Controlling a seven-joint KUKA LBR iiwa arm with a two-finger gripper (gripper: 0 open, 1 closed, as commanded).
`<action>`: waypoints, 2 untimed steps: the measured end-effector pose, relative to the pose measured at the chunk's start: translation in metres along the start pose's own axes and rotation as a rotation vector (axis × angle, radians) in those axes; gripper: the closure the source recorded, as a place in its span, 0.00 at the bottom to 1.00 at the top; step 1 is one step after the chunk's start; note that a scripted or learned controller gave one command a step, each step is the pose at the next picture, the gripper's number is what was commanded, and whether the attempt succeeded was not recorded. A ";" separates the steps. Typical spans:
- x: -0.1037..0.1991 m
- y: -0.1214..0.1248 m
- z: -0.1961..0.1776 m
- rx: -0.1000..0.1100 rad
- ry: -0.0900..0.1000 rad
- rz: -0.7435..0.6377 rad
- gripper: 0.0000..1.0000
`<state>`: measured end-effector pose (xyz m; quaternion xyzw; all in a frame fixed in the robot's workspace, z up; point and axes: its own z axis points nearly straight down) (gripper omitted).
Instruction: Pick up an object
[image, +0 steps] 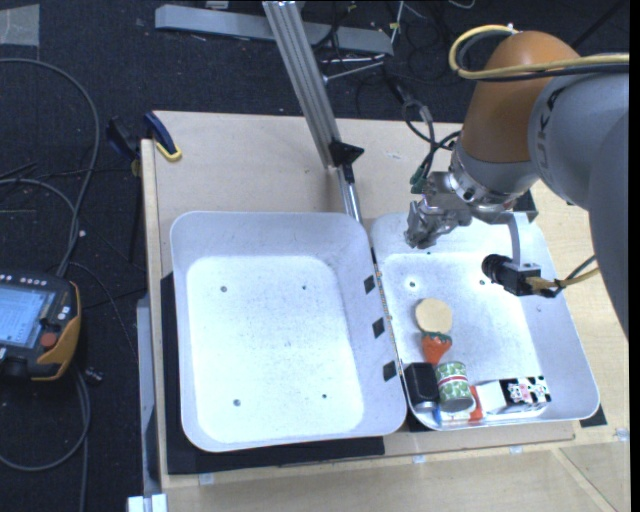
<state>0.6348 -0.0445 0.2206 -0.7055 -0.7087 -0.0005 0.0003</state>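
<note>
My gripper (422, 234) hangs over the far left corner of the right bin (520, 320), above bare bin floor. No object sits under it. A tan round disc (434, 315) lies in the middle-left of that bin, well in front of the gripper. Just below the disc is a small red-orange piece (437, 347). A green-labelled can (452, 382) and a black block (420, 381) rest at the bin's near left corner. A white card with black and pink marks (524, 392) lies along the near edge.
The left bin (270, 330) lies beside the right one, sharing a raised rim. A slanted metal rail (310, 85) crosses above the bench's far side. A black clamp with a cable (510, 272) hangs off the arm over the right bin. A handheld pendant (35, 325) sits far left.
</note>
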 end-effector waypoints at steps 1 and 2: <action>0.058 -0.013 0.005 0.001 0.000 -0.001 1.00; 0.103 -0.037 0.008 0.001 0.000 0.000 1.00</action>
